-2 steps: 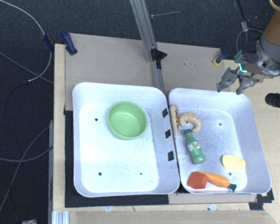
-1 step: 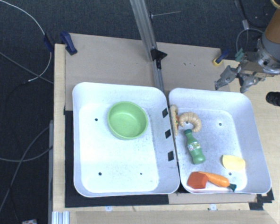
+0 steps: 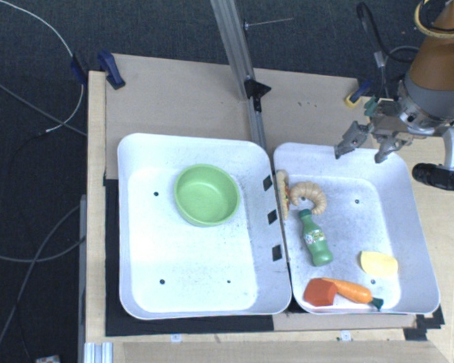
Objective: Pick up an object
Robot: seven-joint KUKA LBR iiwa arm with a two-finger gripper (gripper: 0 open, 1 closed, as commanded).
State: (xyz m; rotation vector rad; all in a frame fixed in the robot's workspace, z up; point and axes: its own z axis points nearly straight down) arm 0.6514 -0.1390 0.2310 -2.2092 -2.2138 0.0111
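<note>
My gripper point(image 3: 363, 151) hangs open above the far rim of the right bin point(image 3: 410, 203), its two dark fingers spread with nothing between them. Below it in that bin lie a tan curled croissant-like toy point(image 3: 306, 194), a green bottle point(image 3: 315, 239), a yellow lemon-like piece point(image 3: 378, 264), an orange carrot point(image 3: 351, 290) and a red piece point(image 3: 320, 292) under the carrot's thick end. The gripper is well apart from all of them, toward the back.
A green bowl point(image 3: 205, 194) sits in the left bin point(image 3: 139, 240). A metal pole point(image 3: 235, 47) slants up from the gap between the bins. Blue clamps point(image 3: 110, 68) grip the bench's back edge. Cables trail on the dark floor at left.
</note>
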